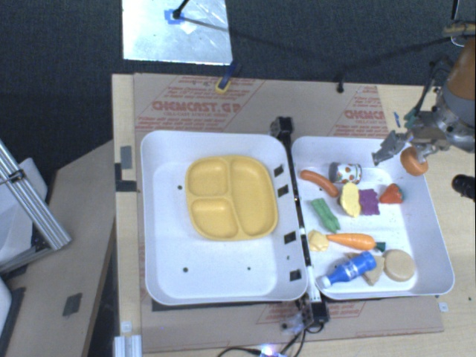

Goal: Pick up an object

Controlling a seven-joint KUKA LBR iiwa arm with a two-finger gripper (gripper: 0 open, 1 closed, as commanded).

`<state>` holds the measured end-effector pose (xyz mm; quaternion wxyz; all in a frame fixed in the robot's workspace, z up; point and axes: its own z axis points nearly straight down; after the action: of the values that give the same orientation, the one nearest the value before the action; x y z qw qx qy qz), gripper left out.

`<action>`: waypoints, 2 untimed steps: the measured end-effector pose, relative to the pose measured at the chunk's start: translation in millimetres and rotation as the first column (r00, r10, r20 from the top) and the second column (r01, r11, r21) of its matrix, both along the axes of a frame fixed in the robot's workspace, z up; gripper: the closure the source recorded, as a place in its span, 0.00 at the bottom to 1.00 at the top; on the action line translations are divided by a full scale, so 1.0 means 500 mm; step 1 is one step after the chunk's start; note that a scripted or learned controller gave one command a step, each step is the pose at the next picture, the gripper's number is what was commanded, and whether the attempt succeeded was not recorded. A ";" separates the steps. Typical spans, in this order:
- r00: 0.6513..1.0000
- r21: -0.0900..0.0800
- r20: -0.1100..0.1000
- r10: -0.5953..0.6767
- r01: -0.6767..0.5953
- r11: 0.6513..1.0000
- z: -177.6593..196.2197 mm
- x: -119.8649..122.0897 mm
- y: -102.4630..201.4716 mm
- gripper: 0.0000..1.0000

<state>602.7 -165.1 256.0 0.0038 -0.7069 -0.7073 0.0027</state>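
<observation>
Gripper [413, 153] is holding a round orange ball [413, 162] between its closed fingers, right of frame, above the right white bin [439, 233] (advice: be lifting vertically, slowly).

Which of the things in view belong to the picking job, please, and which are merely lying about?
For the job:
gripper
orange ball at the gripper
toys in the right bin: carrot, blue bottle, strawberry, purple block

Lying about:
yellow tray in the left bin
metal sheet
</observation>
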 end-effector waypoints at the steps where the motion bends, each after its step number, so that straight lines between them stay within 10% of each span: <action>1: 1.000 -0.002 0.011 0.002 -0.002 1.000 0.013 0.004 0.000 0.00; 2: 1.000 -0.001 0.008 0.001 -0.001 1.000 -0.110 0.012 -0.001 0.00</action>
<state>608.8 -165.6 200.9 0.0007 -0.7065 -0.7077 0.0004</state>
